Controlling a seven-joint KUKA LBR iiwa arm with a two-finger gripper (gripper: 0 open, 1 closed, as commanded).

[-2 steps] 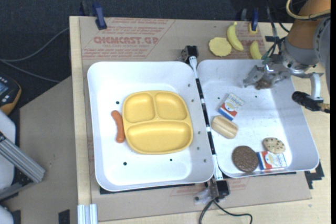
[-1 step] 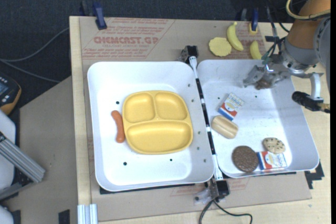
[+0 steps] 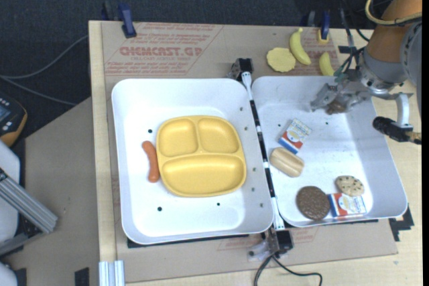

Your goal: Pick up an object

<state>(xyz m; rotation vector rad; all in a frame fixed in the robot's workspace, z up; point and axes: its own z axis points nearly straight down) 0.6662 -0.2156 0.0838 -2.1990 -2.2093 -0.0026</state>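
Since the pickable items cluster in the right bin's near half, I see the gripper over bare floor at its far end. Nearest candidate is the small carton, apart from the gripper; jaw opening I can't tell.

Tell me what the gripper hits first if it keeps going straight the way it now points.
The gripper points down and leftward over the right bin. Most likely it meets that bin's bare white floor first, near its upper edge. The small carton lies further along, but depth is hard to judge from this slant.
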